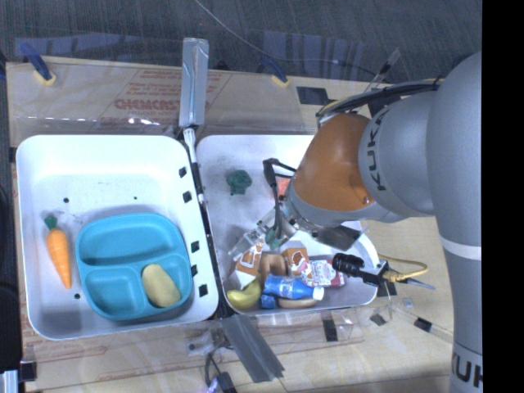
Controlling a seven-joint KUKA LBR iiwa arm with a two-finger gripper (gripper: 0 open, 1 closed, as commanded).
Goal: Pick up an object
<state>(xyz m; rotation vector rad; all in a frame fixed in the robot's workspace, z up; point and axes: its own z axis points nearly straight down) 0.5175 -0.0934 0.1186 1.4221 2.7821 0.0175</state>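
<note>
Crinkly packets [286,270] and a curved banana [244,295] crowd the right bin [219,187]; whether the gripper [274,232] grasps anything, I cannot tell.

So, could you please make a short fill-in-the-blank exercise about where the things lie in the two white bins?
1. The carrot lies in the ____ bin, beside the blue tray.
2. The potato sits inside a compartment of the ____ tray.
3. The small dark green thing lies in the ____ bin.
4. The banana lies near that bin's ____ edge, beside the blue packet.

Missing words: left; blue; right; bottom
</note>
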